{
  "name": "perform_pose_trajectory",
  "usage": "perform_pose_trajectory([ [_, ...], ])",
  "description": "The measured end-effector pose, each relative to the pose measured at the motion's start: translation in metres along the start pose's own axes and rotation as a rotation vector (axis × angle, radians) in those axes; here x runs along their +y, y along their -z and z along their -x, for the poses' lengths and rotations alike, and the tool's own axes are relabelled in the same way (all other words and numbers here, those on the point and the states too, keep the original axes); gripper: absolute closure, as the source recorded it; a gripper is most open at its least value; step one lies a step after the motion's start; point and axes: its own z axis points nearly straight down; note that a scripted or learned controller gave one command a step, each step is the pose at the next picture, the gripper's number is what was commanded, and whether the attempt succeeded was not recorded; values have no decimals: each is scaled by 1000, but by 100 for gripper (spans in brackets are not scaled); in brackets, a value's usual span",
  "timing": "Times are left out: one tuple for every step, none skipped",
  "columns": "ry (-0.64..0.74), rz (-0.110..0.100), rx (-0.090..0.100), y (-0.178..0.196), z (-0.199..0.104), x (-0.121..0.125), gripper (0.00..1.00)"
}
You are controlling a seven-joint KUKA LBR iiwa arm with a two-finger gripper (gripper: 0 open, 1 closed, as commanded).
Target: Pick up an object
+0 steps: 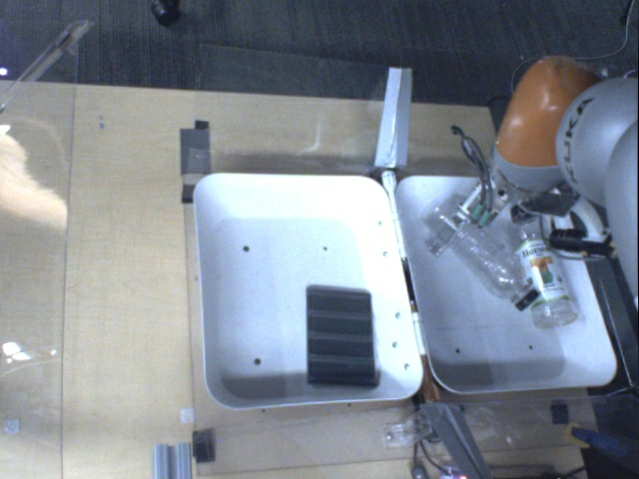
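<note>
Your gripper (pixel 477 215) hangs over the right bin (pixel 599 365), its state impossible to tell, beside a clear bottle (pixel 542 277); black ridged block (pixel 340 335) lies in the left bin (pixel 230 267)

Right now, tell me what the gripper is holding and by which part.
It cannot be told. The gripper sits over the right bin beside a clear plastic bottle, but no object shows between its fingers.
</note>
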Motion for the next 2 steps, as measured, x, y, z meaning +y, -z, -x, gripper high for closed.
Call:
perform_pose_trajectory([
  [-38,13,4,1,1,-4,0],
  [-130,33,-24,87,-18,-28,0],
])
